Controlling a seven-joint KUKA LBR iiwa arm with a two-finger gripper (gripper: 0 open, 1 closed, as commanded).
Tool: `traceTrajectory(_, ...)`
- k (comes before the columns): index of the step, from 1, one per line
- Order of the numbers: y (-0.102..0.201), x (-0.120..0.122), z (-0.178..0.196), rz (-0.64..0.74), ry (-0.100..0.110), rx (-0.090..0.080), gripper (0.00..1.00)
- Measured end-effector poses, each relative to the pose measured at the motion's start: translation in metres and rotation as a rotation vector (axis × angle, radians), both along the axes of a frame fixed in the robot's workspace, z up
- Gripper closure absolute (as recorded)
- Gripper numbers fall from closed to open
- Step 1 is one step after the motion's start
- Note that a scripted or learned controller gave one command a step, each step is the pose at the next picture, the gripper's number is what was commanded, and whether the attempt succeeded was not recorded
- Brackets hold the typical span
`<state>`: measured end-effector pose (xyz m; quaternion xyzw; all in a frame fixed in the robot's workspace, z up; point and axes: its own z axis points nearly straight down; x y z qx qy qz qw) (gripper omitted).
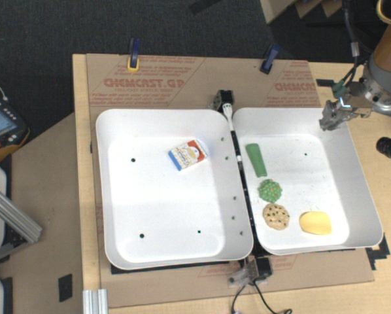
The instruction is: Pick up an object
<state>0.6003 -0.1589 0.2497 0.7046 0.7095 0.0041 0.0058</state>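
Left bin (117,195) has a small snack packet (187,154). Right bin (352,175) has a green stick (255,159), broccoli (270,190), cookie (276,216), lemon (315,222). End effector (331,120) hovers at its top-right corner.

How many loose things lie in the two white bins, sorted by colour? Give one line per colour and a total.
Green: 2, the green stick and the round green piece
Yellow: 1, the yellow lump
Brown: 1, the cookie
Blue, white and orange: 1, the small packet
Total: 5
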Motion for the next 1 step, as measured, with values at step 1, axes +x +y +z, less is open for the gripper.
traceTrajectory(1,-0.0273,-0.0821,0.0086,-0.012,0.018,0.003,1.0)
